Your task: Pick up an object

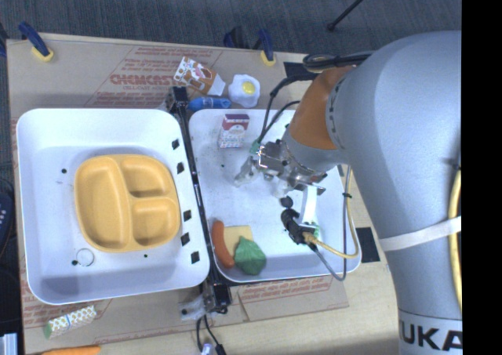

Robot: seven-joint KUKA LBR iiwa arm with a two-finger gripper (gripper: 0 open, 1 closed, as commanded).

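My hand [249,167] hangs low over the right bin [267,267], grip state unreadable, well apart from the green object [250,256] at its near edge, so closing here risks grabbing nothing.

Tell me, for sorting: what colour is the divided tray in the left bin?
Yellow tray, seen in the camera view.

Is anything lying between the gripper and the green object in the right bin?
Nothing visible: bare white bin floor separates the gripper from the crumpled green object. The pale yellow block and orange sausage-shaped piece sit beside it, left.
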